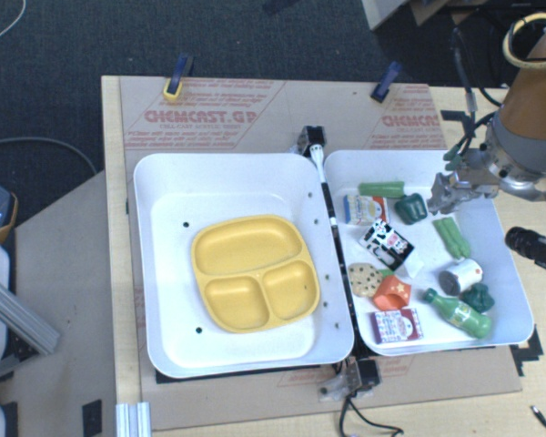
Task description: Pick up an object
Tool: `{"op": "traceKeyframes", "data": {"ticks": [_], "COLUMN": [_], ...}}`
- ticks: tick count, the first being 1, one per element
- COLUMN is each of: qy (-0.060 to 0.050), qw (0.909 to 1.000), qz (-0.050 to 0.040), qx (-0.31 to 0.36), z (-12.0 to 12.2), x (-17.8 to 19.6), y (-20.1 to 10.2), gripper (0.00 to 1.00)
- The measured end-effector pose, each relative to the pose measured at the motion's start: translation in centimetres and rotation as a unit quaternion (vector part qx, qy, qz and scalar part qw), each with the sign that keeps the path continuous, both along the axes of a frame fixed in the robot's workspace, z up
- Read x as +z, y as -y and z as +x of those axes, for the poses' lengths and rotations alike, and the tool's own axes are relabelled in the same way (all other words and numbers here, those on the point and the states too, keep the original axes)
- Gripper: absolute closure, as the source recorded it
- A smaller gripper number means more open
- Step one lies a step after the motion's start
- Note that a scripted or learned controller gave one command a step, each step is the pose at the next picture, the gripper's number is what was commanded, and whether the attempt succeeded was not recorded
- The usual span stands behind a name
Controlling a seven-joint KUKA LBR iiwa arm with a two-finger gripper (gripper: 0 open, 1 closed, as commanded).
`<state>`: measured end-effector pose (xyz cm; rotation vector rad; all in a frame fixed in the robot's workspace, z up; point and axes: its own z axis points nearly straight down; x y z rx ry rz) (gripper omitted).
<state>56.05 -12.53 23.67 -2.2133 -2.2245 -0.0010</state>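
I am at the approach step: my claw [448, 192] hangs over the far part of the right white bin [519, 285], whether clenched or released I cannot tell. The dark green rounded toy [410, 209] lies just left; next I must descend squarely onto it.

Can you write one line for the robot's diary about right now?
arm: over right bin | gripper: above dark green toy | holding: nothing seen | yellow tray: left bin

Grey arm [519, 157]; orange band; prob. blk cables
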Motion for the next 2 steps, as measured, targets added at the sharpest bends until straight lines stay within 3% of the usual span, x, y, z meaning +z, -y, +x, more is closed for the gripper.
{"op": "traceKeyframes", "data": {"ticks": [1, 2], "qy": [-0.001, 0.0], "qw": [1.0, 1.0], "qz": [-0.0001, 0.0003], "qx": [0.0, 0.0], "z": [-2.9, -4.2], "x": [-0.4, 0.1], "y": [-4.3, -9.3], "gripper": [1.0, 1.0]}}
